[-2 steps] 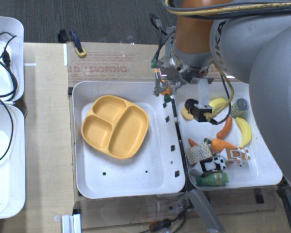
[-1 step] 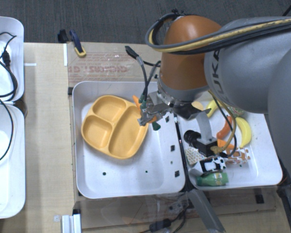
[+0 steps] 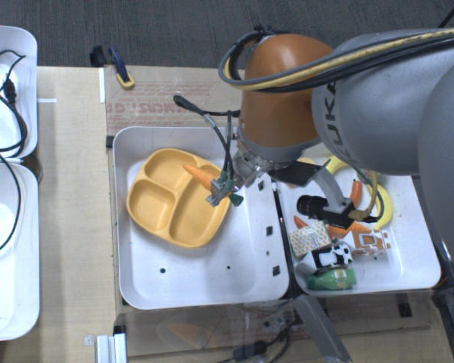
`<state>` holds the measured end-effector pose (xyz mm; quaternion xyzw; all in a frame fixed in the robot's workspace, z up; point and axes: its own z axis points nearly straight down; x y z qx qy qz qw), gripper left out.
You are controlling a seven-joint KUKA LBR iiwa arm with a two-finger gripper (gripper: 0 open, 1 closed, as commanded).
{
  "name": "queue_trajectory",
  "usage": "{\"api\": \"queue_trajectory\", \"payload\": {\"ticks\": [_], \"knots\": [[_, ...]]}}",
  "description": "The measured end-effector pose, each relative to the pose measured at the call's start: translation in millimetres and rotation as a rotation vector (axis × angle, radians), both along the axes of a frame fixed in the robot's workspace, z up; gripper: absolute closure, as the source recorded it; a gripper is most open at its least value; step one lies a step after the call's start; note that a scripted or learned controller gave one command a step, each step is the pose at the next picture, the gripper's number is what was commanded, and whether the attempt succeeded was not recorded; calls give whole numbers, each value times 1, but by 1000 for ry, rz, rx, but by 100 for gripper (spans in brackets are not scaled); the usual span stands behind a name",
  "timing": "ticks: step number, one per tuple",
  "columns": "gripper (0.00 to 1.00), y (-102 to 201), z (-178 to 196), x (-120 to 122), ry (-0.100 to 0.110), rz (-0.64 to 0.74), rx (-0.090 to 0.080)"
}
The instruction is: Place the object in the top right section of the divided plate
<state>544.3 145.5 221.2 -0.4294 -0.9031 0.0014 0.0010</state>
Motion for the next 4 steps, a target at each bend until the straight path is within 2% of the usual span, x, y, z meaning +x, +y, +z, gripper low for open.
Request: {"api": "queue_trajectory", "payload": {"ticks": [2,3,4], "knots": [[100,0,8,-4,-2,100,1],[100,-39,29,-25,-2,244,1],[100,-22,-4,15,-2,451,2]]}}
